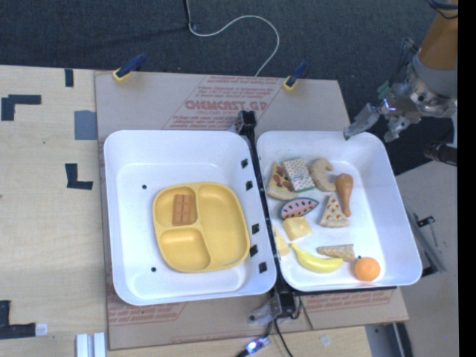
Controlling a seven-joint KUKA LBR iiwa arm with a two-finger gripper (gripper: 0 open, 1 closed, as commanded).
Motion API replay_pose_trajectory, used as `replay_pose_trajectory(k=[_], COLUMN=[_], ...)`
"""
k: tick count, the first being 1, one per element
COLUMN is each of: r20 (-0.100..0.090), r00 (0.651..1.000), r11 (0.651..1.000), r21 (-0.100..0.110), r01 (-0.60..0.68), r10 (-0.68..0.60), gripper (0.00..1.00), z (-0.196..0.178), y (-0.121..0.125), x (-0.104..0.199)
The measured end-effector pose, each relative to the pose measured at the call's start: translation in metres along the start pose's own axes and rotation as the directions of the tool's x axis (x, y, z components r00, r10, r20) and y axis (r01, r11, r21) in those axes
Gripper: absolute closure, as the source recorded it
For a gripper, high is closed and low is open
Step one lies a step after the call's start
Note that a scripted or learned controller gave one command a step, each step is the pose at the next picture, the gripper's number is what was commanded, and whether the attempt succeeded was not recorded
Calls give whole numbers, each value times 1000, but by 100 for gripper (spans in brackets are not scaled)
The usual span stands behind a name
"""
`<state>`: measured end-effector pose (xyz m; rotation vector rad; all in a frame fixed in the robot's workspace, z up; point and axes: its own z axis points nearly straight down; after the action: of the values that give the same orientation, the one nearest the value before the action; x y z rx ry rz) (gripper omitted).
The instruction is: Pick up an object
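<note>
Two white bins side by side: left bin (126, 199), right bin (390, 199). One yellow divided plate (216, 233) in left bin, bearing one brown wafer (183, 208). In right bin, one banana (316, 261), one orange (366, 268), one drumstick (344, 188), one watermelon slice (298, 207), among other toy foods. Gripper (375, 121) above right bin's far right corner, fingers spread wide, holding nothing.
</note>
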<state>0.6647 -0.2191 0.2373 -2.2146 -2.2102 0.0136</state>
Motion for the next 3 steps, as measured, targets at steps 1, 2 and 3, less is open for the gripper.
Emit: replay_pose_trajectory(k=[1, 2, 3], r20=[3, 3, 3], r00=[1000, 1000, 1000], r11=[1000, 1000, 1000], r21=[-14, -8, -10], r01=[3, 4, 4], r10=[-3, -4, -4], gripper=[0, 0, 0], z=[-10, 54, 101], y=[2, 5, 6], x=[1, -2, 6])
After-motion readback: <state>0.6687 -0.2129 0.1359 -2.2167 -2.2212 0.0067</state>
